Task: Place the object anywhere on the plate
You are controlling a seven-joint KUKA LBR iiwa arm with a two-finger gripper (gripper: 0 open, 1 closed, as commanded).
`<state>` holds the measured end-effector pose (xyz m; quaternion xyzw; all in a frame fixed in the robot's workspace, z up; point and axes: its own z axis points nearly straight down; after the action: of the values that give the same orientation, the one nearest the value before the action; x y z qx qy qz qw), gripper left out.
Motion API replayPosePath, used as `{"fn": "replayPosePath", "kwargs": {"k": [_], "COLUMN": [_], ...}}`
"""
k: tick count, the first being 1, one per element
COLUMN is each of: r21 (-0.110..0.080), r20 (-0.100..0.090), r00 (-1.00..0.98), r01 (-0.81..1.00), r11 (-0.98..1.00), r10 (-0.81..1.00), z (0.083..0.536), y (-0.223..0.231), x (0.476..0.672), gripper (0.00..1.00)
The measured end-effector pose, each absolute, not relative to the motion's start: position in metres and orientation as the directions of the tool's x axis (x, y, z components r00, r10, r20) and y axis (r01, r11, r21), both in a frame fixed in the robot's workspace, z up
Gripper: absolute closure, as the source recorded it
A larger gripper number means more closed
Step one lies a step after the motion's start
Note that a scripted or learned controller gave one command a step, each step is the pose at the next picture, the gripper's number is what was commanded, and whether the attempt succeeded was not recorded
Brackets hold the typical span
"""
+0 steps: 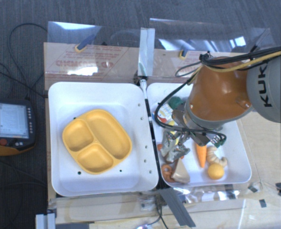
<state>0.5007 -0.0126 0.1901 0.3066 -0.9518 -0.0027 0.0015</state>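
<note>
**Gripper low over the right bin, plate waiting in the left**

We see the gripper (175,146) hanging low in the right bin (240,173), just right of the frame's centre, among the small items there; whether its fingers are spread or pressed together we cannot tell, since the arm's orange band (219,92) and the wrist hide much of it. We find the grey arm (266,87) coming in from the upper right of the frame, with black cables looping off it. The left bin (59,175) fills the centre-left; in it lies the yellow plate (96,140), with three compartments, set at a slant. The objects sit in the lower part of the right bin: a carrot (202,155) upright just right of the gripper; a tan wedge (181,173) below the gripper; a yellow round fruit (215,171) near the lower right corner. At the far left of the frame rests a control pendant (11,127) on the dark floor.
</note>
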Motion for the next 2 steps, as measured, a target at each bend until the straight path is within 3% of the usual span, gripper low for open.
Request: {"fn": "replayPosePath", "kwargs": {"k": [1,2], "r21": [0.002,0.005], "r20": [-0.003,0.001], "r00": [-0.681,-0.636], "r01": [-0.732,-0.771], "r11": [0.681,0.636], "r10": [-0.732,-0.771], "z": [0.287,0.274], "y": [0.065,0.118], "x": [0.512,0.490], "gripper": [1.00,1.00]}}
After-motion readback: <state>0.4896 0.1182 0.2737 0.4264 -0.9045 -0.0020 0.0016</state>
